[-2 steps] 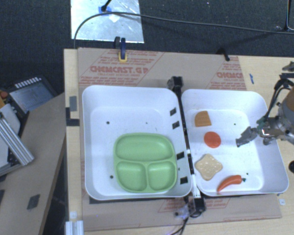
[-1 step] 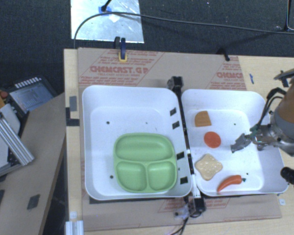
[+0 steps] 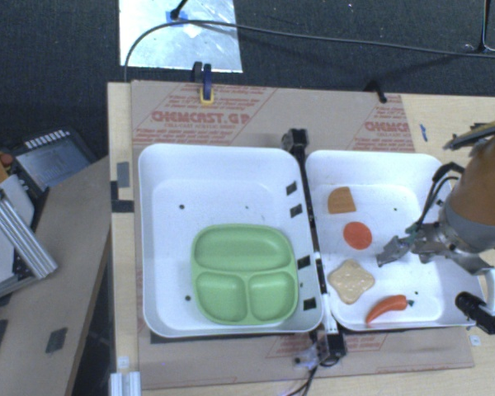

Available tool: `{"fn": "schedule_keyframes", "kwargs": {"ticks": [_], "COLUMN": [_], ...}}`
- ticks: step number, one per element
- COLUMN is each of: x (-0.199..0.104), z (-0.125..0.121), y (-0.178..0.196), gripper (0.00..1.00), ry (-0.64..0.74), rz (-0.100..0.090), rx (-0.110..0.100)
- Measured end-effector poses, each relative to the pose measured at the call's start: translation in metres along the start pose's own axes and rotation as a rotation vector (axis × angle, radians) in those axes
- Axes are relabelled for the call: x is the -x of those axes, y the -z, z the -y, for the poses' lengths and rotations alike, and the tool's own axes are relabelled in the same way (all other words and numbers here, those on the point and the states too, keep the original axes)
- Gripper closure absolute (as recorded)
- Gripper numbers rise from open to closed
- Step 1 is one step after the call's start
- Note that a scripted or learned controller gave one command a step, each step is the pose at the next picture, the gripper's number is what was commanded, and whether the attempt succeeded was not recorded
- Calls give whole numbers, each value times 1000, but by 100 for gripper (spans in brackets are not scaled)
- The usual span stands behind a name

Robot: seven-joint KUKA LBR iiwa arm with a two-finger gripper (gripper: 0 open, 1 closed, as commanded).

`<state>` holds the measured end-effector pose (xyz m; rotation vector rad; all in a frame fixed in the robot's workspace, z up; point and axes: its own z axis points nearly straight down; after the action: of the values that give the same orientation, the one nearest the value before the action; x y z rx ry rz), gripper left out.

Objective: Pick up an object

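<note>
The nearest object to the hand [image 3: 389, 252] is the round red piece [image 3: 357, 235], maybe a toy tomato. It lies in the right bin [image 3: 396, 167], just to the left of the hand's tip and a little higher in the view, apart from it. It is round, so no long axis matters for the grasp.

Below it lies a pale, bread-like piece [image 3: 351, 280], and near the bin's front edge a red chili pepper [image 3: 387, 307] with its long axis running left to right, slightly tilted. Above the red piece there is an orange block [image 3: 341, 200].

The hand hangs low over the right bin. I cannot tell how far it is open; nothing is visibly held.

The left bin [image 3: 169, 180] holds a green divided tray [image 3: 243, 272]. Both bins stand on the worktop [image 3: 190, 114].
</note>
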<state>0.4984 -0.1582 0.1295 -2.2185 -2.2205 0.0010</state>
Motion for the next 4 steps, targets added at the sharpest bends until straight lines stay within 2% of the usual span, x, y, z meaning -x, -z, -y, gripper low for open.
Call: {"fn": "schedule_keyframes", "kwargs": {"ticks": [1, 2, 4], "x": [1, -4, 0], "z": [-1, -10, -14], "y": [13, 73, 159], "gripper": [100, 100, 100], "ry": [0, 4, 4], "rz": [3, 4, 3], "rx": [5, 10, 9]}}
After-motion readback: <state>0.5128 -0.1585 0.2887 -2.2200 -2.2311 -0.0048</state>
